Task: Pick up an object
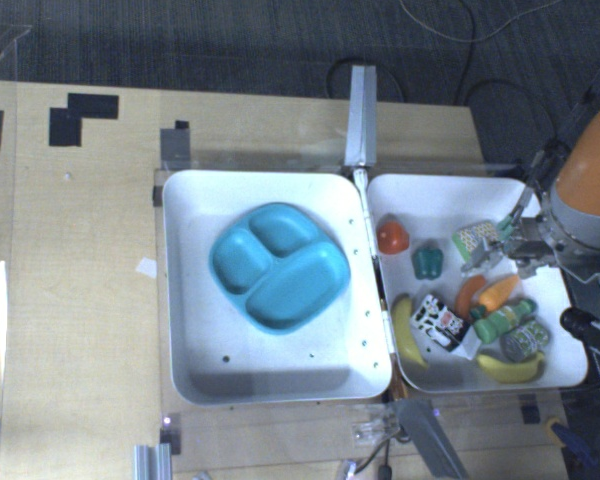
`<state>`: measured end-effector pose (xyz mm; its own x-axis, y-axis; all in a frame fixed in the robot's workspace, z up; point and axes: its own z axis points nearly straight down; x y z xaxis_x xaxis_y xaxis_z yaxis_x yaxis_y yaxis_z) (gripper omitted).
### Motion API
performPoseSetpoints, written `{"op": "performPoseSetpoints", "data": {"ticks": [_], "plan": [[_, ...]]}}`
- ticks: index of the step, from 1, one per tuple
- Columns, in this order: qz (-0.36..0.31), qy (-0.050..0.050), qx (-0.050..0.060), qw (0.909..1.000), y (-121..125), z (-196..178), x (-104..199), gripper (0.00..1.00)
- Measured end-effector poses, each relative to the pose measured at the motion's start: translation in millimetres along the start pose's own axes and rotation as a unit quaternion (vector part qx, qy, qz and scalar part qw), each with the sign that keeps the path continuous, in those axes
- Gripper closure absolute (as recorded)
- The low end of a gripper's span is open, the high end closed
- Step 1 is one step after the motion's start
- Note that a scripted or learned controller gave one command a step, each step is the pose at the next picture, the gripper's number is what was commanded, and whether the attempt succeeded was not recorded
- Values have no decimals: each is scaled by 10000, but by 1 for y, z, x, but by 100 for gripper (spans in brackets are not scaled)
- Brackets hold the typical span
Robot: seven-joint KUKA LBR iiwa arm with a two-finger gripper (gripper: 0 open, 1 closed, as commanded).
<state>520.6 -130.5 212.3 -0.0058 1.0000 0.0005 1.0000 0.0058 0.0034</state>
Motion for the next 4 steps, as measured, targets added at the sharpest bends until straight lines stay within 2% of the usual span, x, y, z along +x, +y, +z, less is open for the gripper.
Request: {"op": "performPoseSetpoints", "data": {"ticks": [1, 2, 3, 4], "plan": [[-704, -20, -63, 9975, 8, 123, -14, 0], [-140, -5, -66, 9999, -2, 123, -17, 0], [1249, -7, -37, 9922, 59, 124, -42, 0], [1420, 32, -41, 9898, 32, 123, -60, 0]]}}
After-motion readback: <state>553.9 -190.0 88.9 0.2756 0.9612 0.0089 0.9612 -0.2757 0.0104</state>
